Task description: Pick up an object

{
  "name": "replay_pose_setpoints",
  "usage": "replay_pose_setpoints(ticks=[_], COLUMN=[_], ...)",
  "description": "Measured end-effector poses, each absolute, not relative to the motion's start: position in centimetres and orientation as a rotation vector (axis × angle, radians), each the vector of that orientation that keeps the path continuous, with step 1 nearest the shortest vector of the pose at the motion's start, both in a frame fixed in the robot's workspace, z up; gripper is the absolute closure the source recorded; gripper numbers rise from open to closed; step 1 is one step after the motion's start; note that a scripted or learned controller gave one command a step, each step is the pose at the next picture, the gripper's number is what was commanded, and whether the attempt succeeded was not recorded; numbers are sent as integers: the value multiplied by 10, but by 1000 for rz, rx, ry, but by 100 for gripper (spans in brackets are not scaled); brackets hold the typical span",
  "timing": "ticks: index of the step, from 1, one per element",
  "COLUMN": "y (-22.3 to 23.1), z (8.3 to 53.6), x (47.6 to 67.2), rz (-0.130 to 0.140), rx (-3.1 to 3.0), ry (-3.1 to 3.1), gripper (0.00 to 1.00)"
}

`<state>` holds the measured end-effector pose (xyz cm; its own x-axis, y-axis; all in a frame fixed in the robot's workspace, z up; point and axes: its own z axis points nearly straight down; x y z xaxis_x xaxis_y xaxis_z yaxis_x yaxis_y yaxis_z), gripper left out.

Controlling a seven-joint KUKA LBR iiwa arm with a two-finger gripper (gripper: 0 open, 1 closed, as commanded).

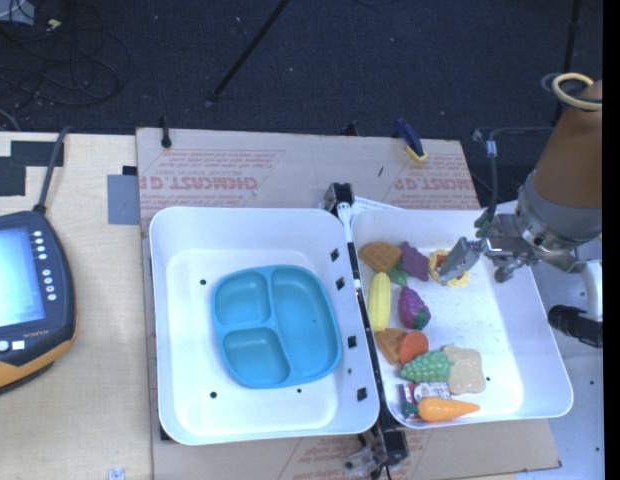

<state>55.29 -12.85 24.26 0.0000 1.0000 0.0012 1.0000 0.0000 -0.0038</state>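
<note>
The right bin (520,318) holds several toy foods: a brown biscuit (380,257), a purple piece (415,262), a yellow corn cob (380,300), purple grapes (414,308), a red-orange piece (412,346), a green piece (427,368), a beige slice (466,370) and an orange carrot (448,408). My gripper (453,266) hangs low over the bin's upper middle, just right of the purple piece. A small yellow object (457,279) lies right at its tip. Whether that object is touched or held cannot be made out.
The left bin (180,268) bears a blue divided plate (275,325). A tablet-like pendant (25,293) rests at the far left of the bench. The grey and orange arm (565,183) reaches in over the right bin's upper right corner.
</note>
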Motion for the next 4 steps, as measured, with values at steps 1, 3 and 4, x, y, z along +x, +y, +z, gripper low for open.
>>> replay_pose_setpoints(ticks=[1,3,4], y=[-108,-102,-98], z=[98,90,92], x=[573,575,559], rz=[10,11,9], rx=[-2225,-2242,-2256], ry=[-2221,-2220,-2222], gripper=[0,0,0])
